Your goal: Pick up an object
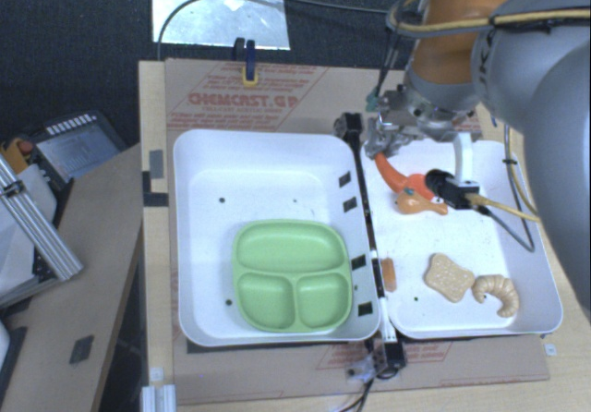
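Orange toy [409, 187] lies in right bin [526, 309], upper-left area | gripper [380, 144] at its 11 o'clock, finger state cannot be told | cracker [449, 277] and croissant [497, 294] at 5 o'clock | green divided plate [291, 273] in left bin [203, 216]

Right bin, upper part: orange curved toy [406, 184] lay flat. Lower right of frame: tan cracker-like piece [449, 277] beside pale croissant shape [497, 293]. Small orange stick [390, 273] lay against the bin's left wall.
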Available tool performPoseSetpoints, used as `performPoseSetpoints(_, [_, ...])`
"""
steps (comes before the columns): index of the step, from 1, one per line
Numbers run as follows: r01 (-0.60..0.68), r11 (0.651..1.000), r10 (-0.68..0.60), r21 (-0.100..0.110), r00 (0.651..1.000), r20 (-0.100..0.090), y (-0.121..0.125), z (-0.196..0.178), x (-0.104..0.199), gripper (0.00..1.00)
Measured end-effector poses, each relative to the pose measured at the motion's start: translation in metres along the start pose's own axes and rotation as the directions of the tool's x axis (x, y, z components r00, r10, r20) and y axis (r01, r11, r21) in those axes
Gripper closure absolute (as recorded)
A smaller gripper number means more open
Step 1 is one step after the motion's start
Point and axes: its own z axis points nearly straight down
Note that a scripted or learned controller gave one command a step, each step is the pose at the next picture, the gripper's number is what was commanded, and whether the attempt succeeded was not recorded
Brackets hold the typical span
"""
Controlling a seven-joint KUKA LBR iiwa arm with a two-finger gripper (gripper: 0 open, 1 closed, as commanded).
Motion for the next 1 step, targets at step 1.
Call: performPoseSetpoints(1, [-0.001, 1.000, 0.001, 0.001, 1.000, 0.001, 0.0042, 0.0076, 0.0474, 1.00])
